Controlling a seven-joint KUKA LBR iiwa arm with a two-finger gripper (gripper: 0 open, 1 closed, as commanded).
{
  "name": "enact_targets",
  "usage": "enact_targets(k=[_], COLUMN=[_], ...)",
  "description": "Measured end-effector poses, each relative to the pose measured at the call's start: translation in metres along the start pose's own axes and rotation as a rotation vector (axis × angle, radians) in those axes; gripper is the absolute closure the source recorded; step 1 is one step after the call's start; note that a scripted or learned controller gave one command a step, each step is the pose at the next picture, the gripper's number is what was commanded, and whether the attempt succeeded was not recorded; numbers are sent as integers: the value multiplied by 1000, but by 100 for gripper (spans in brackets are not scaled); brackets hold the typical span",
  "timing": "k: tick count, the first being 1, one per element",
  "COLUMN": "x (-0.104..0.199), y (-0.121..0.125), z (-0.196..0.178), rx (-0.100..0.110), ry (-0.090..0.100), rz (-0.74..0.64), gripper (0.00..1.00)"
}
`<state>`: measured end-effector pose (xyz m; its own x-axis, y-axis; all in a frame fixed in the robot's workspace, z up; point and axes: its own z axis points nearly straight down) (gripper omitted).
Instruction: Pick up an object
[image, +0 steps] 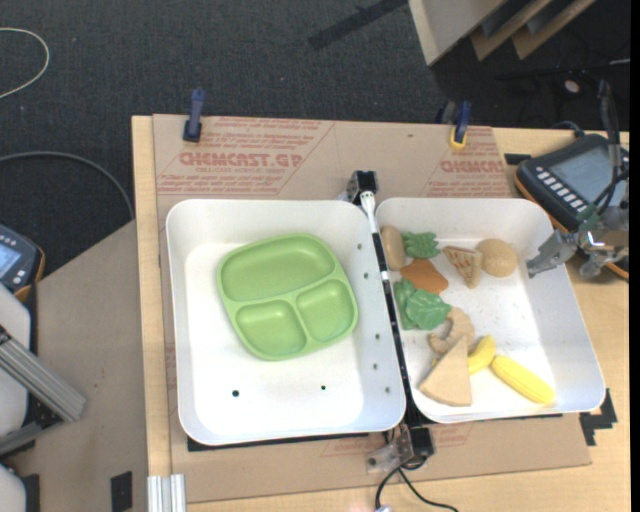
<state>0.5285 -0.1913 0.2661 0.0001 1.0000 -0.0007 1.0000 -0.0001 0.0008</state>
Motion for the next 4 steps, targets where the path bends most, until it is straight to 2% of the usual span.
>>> enact_targets(k=[1, 2, 3, 4], x=[-31, -32, 87, 175], y=[-16, -12, -48, -48], z=[184, 167, 95, 71], rx=[11, -1, -1, -3], ry=[7, 0, 7, 5], rz=[2, 1, -11, -10], gripper=[0, 100, 100, 100])
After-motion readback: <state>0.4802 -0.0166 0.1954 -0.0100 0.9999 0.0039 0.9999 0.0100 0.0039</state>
